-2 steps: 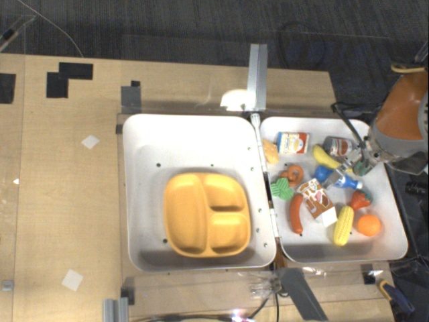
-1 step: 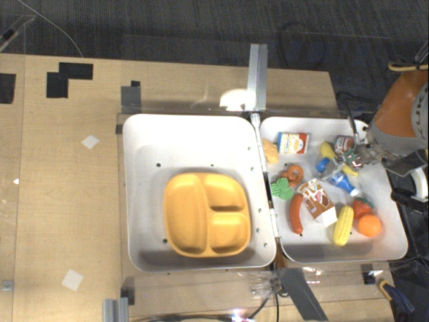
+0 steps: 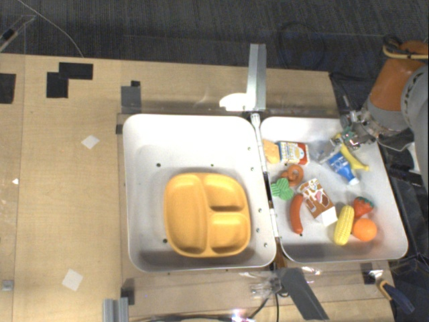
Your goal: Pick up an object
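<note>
On the wooden counter (image 3: 60,200) stand two shallow white bins side by side. The left bin (image 3: 144,146) holds a yellow tray (image 3: 206,215) with three compartments, placed a little to the near side of its middle. The right bin (image 3: 389,247) holds the toy food.

At the far left of the right bin lies a small carton (image 3: 293,152) with a red and white label, and just left of it a pale piece of bread (image 3: 271,151). Nearer are an orange ring-shaped piece (image 3: 292,174), a green piece (image 3: 282,189), a red sausage (image 3: 296,214) and a brown and white box (image 3: 317,200). At the near right lie a yellow corn cob (image 3: 344,224), an orange fruit (image 3: 364,229) touching it, and a strawberry (image 3: 362,206) just behind the fruit. Toward the far right lie a blue packet (image 3: 342,167) and a banana (image 3: 352,158), which rests across it.

The arm (image 3: 395,89) comes in from the right, with its orange band above the wrist. The gripper (image 3: 351,131) is low at the far right corner of the right bin, just above the banana and the blue packet. How wide the fingers are I cannot tell; they are too small and mixed with the objects below, and no object is clearly seen between them.
</note>
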Motion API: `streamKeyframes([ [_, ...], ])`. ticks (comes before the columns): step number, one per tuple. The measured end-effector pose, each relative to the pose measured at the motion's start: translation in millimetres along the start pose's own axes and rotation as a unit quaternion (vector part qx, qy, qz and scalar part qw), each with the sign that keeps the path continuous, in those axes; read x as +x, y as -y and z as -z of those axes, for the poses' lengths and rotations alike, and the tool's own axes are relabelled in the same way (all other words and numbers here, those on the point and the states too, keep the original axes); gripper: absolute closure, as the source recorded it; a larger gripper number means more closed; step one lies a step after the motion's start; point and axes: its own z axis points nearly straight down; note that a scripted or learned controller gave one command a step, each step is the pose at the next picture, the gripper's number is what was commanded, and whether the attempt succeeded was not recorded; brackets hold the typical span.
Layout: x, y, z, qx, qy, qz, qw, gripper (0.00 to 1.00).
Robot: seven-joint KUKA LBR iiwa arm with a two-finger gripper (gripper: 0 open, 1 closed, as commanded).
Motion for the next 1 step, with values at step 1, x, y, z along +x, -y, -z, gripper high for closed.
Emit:
streamKeyframes([
  [1, 68.0, 9.2, 1.4, -0.016, 0.005, -0.122, 0.9924, 0.0],
])
